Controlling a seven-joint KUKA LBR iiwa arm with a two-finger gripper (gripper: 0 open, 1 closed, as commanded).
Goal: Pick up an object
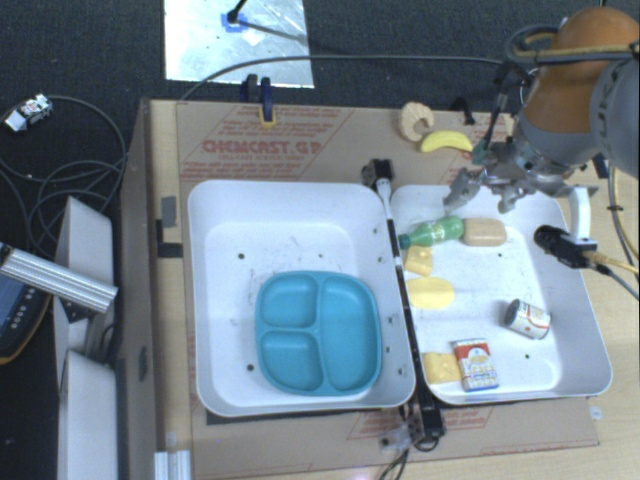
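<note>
Rt bin (590,363): green bottle (434,233) lies crosswise (cap left).

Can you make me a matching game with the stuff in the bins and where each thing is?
Things:
1. blue tray
2. green bottle
3. banana
4. small can

Places:
A. outside the bins, on the bench behind the right bin
B. in the left bin
C. right bin, near its right side
D. right bin, near the back, beside the divider

Pairs: 1-B, 2-D, 3-A, 4-C
</note>
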